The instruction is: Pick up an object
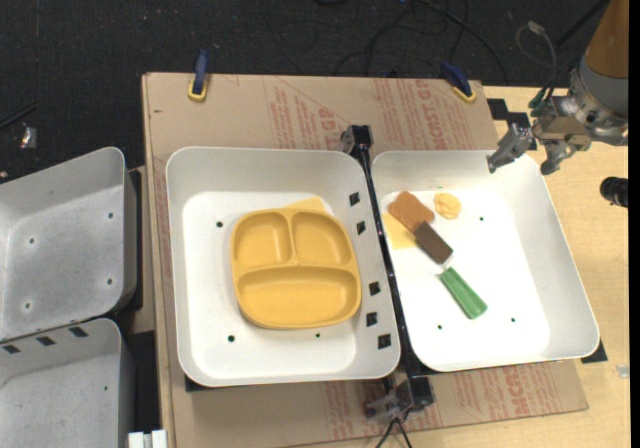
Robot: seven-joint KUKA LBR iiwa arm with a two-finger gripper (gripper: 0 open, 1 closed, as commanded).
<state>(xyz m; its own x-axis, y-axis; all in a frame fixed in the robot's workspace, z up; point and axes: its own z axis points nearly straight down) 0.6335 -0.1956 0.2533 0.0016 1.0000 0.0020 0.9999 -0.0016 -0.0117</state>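
Note:
In the right bin [540, 266] lie a brown block [410, 208], a dark brown bar [434, 243], a green stick [464, 293] and a small yellow piece [446, 205]. A pale yellow flat piece [399, 236] lies under the brown ones. My gripper [528, 158] hangs above the bin's far right corner, well to the right of these objects. Its fingers are spread open with nothing between them.
The left bin [200, 236] holds a yellow divided tray [296, 268]. A black divider strip [375, 246] runs between the bins. Two clamps [199, 76] sit on the cardboard's far edge. Grey metal panels [60, 226] lie at the left.

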